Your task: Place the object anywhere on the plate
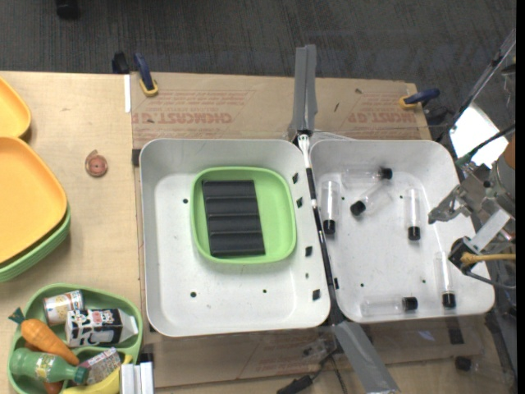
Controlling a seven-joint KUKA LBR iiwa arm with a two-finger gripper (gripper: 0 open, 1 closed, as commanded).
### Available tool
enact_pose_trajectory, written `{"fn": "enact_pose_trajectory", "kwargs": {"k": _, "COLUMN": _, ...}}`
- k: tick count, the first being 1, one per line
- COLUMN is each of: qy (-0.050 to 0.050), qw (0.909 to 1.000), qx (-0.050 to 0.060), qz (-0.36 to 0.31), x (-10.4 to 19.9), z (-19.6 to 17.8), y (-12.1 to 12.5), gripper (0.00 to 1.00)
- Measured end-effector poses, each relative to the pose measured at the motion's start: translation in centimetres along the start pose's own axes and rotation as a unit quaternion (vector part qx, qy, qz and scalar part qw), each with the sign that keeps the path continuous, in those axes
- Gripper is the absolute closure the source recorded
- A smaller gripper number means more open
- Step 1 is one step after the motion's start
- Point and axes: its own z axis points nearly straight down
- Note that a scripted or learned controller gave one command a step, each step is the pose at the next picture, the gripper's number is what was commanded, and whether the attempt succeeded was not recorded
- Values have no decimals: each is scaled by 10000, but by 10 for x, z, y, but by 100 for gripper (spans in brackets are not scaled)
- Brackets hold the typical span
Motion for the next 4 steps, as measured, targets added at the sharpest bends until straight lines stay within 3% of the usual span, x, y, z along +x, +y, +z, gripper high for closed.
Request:
{"fn": "enact_pose_trajectory", "kwargs": {"k": 1, "qy": 2, "qw": 10000, "qx": 7, "qz": 33, "x": 16, "z": 14, "y": -21, "gripper": 0}}
{"fn": "enact_pose_trajectory", "kwargs": {"k": 2, "qy": -2, "qw": 10000, "qx": 2, "qz": 100, "x": -33, "z": -76, "y": 60, "gripper": 0}}
{"fn": "enact_pose_trajectory", "kwargs": {"k": 3, "qy": -6, "qw": 9721, "qx": 11, "qz": 2348, "x": -22, "z": -29, "y": 30, "gripper": 0}}
{"fn": "enact_pose_trajectory", "kwargs": {"k": 4, "qy": -8, "qw": 9773, "qx": 13, "qz": 2121, "x": 7, "z": 5, "y": -9, "gripper": 0}}
